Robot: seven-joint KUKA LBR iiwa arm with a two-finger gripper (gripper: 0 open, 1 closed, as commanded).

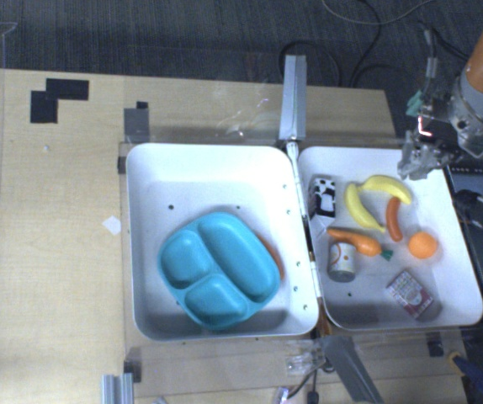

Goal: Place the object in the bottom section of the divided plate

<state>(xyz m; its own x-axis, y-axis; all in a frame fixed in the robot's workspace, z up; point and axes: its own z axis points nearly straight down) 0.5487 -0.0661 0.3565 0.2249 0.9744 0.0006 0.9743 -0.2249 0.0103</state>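
The blue divided plate [219, 267] lies in the left bin [149, 225]; its three sections hold nothing, and the smallest one faces the bin's front edge. My gripper [415, 166] hangs over the back right corner of the right bin [464, 305], just right of the yellow banana [386, 186]. I see nothing held in it. Below the banana lie a red sausage [393, 217], an orange [423, 245] and a carrot [355, 241].
The right bin also holds a second banana [358, 206], a small can [342, 261], a black-and-white item [323, 196] and a wrapped packet [411, 292]. An orange sliver [272, 254] peeks from under the plate's right rim. A metal rail [294, 99] stands between the bins.
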